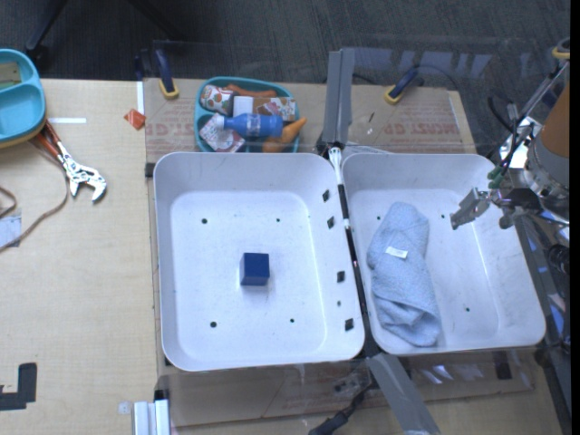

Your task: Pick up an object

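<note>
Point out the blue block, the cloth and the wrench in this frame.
blue block [256, 268]: camera view, on its top face, in the left bin.
cloth [404, 275]: camera view, on the middle of its folded bulk, in the right bin.
wrench [86, 180]: camera view, on its head, on the bench.

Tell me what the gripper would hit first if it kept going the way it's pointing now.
The gripper points leftward and downward over the right bin. It would probably meet the crumpled light blue cloth first, though depth is unclear and it might touch the bin floor instead.
</note>
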